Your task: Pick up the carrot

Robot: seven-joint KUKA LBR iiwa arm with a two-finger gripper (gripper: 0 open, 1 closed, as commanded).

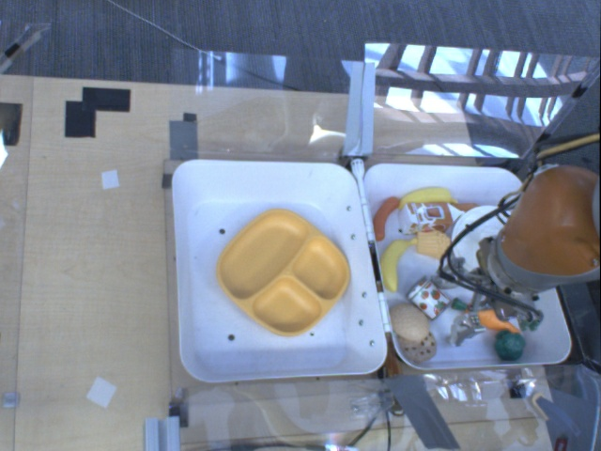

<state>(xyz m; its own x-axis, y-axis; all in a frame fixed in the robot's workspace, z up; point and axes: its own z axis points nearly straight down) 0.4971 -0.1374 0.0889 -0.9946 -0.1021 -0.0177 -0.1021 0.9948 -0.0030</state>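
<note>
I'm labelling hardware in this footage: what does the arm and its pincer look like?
The arm shows a wide orange band over a grey wrist section. Black cables loop beside the wrist. Below it, the pincer is a small grey metal assembly.

Pale wooden table bearing two shallow white bins.
Left bin and right bin side by side, touching along a shared edge; black marks and small pale squares on bare wood at left.
</note>
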